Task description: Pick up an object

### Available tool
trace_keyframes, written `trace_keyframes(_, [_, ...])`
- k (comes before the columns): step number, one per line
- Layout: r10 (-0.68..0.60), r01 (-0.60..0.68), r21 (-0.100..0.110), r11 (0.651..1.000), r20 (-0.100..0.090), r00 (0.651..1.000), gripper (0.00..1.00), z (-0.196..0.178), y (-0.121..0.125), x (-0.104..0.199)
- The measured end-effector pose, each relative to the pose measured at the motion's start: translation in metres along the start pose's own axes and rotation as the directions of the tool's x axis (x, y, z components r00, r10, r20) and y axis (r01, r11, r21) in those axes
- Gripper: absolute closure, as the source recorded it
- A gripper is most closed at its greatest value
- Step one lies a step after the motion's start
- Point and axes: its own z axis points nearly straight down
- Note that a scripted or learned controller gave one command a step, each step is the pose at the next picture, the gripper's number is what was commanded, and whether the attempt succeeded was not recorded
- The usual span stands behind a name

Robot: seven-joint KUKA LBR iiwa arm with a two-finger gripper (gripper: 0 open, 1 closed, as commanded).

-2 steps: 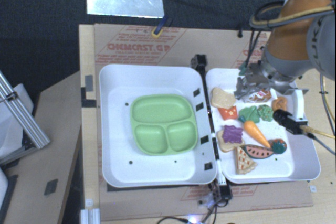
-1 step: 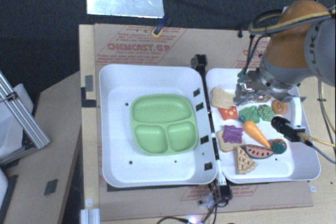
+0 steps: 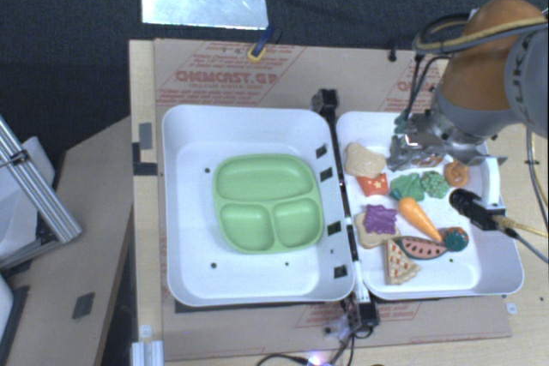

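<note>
Two shallow white bins sit side by side on a table, seen from above at a slant. Taking the right bin (image 3: 497, 270) as the landmark: nearest the camera, at its front edge, lies a pizza slice (image 3: 399, 261) with a watermelon wedge (image 3: 425, 249) just beside it. Farther in, toward the bin's middle, are a purple-topped toast piece (image 3: 377, 223), a carrot (image 3: 419, 219) and green broccoli pieces (image 3: 420, 184); beyond those, a red wedge (image 3: 374, 183) and a pale bread piece (image 3: 364, 159) near the left wall. These look like small, light, rigid plastic play foods, probably smooth and a little slippery; the carrot's narrow body seems the easiest hold. At the bin's far side the gripper (image 3: 410, 152) hangs low above the toys, just beside the bread, and whether the jaws are open or closed cannot be told. The grey arm (image 3: 493, 56) with its orange band slopes down from the right. Left of this bin, the other bin holds a green divided plate (image 3: 266, 201).
</note>
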Motion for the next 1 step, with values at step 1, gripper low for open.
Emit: trace_keyframes(1, [-0.003, 0.003, 0.000, 1.000, -0.001, 1.000, 1.00, -0.0110, 0.0070, 0.0007])
